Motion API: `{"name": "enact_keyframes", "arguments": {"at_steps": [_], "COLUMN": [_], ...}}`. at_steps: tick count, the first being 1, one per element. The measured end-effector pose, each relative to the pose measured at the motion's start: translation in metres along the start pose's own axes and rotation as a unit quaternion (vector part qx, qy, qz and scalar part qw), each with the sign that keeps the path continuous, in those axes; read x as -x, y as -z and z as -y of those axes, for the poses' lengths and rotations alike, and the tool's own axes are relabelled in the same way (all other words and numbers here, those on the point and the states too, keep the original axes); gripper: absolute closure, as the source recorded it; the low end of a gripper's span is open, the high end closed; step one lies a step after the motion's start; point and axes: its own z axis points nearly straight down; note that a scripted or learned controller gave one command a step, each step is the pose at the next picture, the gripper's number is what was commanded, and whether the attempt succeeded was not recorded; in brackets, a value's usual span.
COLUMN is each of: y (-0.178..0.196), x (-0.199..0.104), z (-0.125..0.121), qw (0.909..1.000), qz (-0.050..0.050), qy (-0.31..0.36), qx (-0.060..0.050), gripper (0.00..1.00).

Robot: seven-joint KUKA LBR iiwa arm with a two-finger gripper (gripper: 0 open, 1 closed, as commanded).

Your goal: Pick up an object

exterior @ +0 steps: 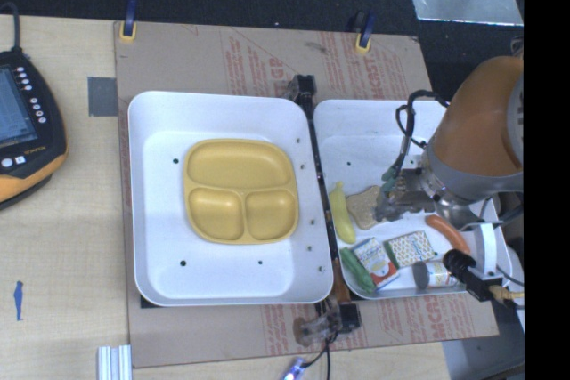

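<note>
While the gripper [392, 202] hangs over a flat tan object [362, 207], whether its jaws are apart I cannot tell.

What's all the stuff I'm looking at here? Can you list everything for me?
Left bin: one, white, on the cardboard sheet.
Right bin: one, white, beside the left bin.
Divided plate: one, yellow, three compartments, in the left bin.
Banana: one, yellow-green, at the right bin's left wall.
Small packets: two or so, printed, near the right bin's front.
Orange item: one, right bin, kind unclear.
Cardboard sheet: one, brown, under both bins.
Clamps: two, blue and yellow, at the sheet's far edge.
Handheld controller: one, black and orange, far left.
Arm: one, orange band visible, over the right bin.
Gripper: one, dark, low among the right bin's objects.
</note>
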Motion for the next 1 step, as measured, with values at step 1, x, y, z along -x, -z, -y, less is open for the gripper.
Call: {"name": "enact_keyframes", "arguments": {"at_steps": [1], "y": [-0.0002], "x": [0.0003], "z": [0.0002], "qw": [1.0000], "qz": [0.000], "qy": [0.000], "qx": [0.000], "gripper": [0.00]}}
